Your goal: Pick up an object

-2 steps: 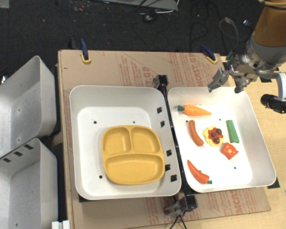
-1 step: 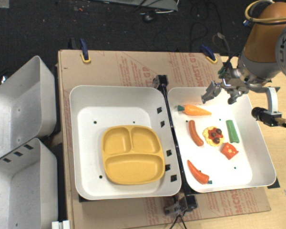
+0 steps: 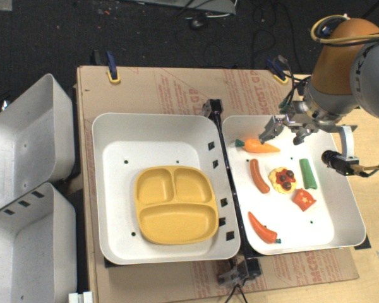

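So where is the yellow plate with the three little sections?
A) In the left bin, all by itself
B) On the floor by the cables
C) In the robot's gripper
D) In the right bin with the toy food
A: the yellow plate lies flat in the left bin, while the carrot, sausage and other toy food sit in the right bin.

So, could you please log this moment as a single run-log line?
gripper: open, above right bin far edge, holding nothing | nearest: carrot | left bin: yellow tray | pick: not yet done
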`<action>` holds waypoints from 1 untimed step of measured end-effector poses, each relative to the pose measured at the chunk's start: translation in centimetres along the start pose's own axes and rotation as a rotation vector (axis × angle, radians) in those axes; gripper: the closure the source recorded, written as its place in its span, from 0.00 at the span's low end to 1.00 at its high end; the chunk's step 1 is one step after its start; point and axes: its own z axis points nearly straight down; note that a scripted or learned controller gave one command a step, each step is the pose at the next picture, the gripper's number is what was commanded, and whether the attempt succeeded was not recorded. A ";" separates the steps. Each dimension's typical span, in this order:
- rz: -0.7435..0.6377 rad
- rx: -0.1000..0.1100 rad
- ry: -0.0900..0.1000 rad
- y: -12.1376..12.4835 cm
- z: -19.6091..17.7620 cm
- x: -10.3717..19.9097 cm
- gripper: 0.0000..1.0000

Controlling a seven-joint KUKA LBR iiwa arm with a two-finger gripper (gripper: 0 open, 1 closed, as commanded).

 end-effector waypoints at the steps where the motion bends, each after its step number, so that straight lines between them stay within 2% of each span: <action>1: 0.001 -0.001 0.000 0.2 4.4 -0.3 0.00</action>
